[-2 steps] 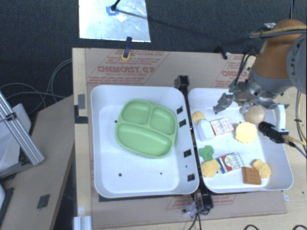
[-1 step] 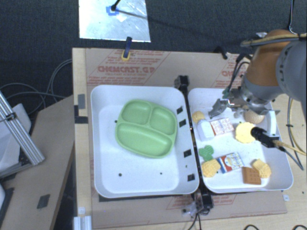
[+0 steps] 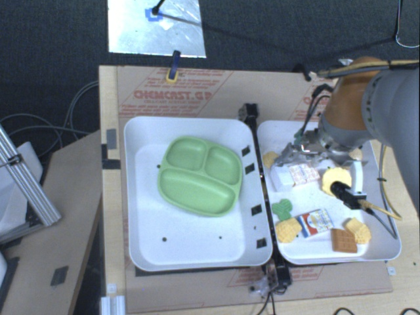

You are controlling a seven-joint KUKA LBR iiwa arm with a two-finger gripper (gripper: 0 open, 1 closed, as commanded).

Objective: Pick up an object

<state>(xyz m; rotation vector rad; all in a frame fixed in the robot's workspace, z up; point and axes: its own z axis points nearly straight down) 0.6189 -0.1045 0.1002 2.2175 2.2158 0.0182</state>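
Arm low over the right bin (image 3: 394, 245). Gripper (image 3: 293, 153) sits above a small white packet (image 3: 303, 174) with red print; cannot tell the finger state, nothing visibly held.

Packet lies just below the gripper, flat on the bin floor. Judged light, thin, probably crinkly and slippery; best taken across its short sides.

Neighbours: yellow round piece (image 3: 336, 178) to the packet's right, green toy (image 3: 283, 209) below, blue-red carton (image 3: 315, 222), waffle-like yellow piece (image 3: 287, 230), brown cracker (image 3: 343, 240). Crowded; the bin's divider wall close on the left may hinder approach. Green divided plate (image 3: 200, 176) lies in the left bin (image 3: 141, 241), well apart.
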